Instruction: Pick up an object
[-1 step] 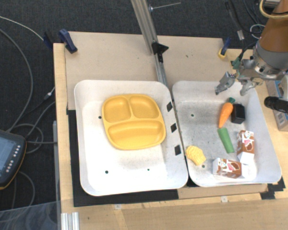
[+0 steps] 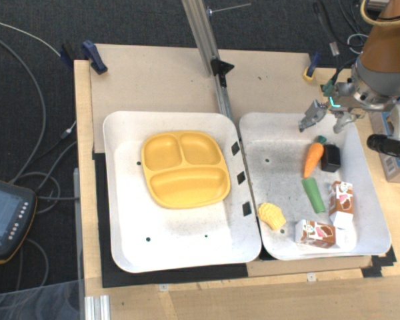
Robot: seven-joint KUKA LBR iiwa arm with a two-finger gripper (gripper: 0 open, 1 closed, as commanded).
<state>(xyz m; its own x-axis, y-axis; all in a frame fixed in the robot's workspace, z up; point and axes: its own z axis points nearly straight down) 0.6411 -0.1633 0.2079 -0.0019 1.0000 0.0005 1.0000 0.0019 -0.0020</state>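
While reading the bench from 9 o'clock across to 3 o'clock, note first the left bin [image 2: 120,179], carrying one yellow plate [image 2: 185,169] near its centre. Treat as a poor target: wide, flat, well apart from the gripper.

Pass to the right bin [image 2: 267,139]. Find the corn [image 2: 271,215] at 7 o'clock, beside the inner wall. Find a carton [image 2: 318,233] at 6 o'clock and a green stick [image 2: 313,194] near centre. Find the carrot [image 2: 313,157] just beyond the stick toward 12 o'clock, with a black block [image 2: 331,157] at its 3 o'clock. Find a second carton [image 2: 342,199] at 4 o'clock, close against the first.

Locate the gripper [image 2: 329,117] over the 12 o'clock rim of the right bin, fingers apart, nothing between them.

Judge the step as approach: no target straddled, no grasp made. Take the carrot as the nearest candidate, at the gripper's 6 o'clock. For the next move, shift toward 6 o'clock and descend. Align the fingers across the narrow width of the carrot. Keep the 3 o'clock finger clear of the block, and close only once astride.

Hard to make out:
- Cannot tell gripper height above the bin floor.
- Cannot tell whether carrot and block touch.
- Cannot tell whether the two cartons overlap.
- Upper arm cut off at the 3 o'clock edge.
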